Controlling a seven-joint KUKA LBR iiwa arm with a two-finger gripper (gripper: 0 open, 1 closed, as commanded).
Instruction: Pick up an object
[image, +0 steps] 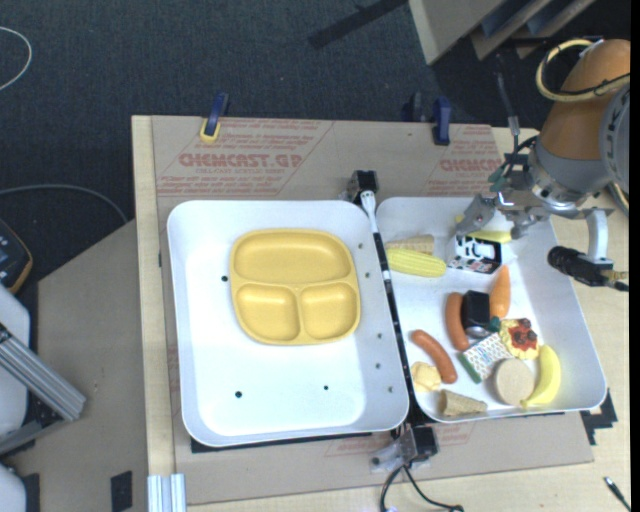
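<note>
Gripper (497, 205), fingers spread and empty, hovers at the right bin's (585, 345) twelve o'clock; crowded food (490, 340) risks a glancing miss.

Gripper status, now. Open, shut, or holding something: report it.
Gripper: cannot be told. It hangs over the far end of the right bin, above the black-and-white carton, and nothing is visibly held.

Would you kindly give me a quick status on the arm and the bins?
Pincer over right bin's far end, nothing seen held. Corn cob nearby, untouched. Toy food crowds that bin; yellow tray in left bin.
</note>
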